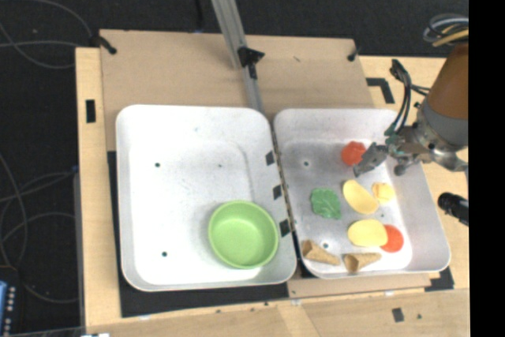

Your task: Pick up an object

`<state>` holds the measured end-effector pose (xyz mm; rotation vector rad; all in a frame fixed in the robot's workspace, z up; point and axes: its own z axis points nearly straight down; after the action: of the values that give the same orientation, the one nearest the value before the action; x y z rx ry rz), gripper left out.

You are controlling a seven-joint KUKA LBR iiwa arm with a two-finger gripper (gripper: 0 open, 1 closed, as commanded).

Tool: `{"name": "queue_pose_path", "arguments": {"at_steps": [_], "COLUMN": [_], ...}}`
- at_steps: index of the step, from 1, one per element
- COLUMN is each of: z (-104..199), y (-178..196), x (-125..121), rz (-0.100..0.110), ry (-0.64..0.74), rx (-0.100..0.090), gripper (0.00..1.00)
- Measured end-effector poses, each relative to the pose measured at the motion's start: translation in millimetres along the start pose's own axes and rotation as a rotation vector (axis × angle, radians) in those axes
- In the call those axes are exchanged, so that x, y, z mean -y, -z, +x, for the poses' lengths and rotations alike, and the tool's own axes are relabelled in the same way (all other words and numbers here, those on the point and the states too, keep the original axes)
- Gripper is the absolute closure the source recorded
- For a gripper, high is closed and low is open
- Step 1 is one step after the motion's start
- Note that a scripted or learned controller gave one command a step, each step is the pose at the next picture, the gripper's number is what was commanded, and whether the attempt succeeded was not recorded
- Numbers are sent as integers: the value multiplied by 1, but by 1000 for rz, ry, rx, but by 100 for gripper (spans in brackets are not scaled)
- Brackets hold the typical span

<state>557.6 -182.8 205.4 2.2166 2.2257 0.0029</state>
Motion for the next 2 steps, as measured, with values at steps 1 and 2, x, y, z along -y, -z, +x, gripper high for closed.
{"name": "queue_pose_path", "arguments": {"at_steps": [1,2], "z": [0,-3], "y": [0,-63], "x": [0,1], "rz": [0,6], "ry": [0,-5], "rx": [-1,3], "gripper": [0,0]}}
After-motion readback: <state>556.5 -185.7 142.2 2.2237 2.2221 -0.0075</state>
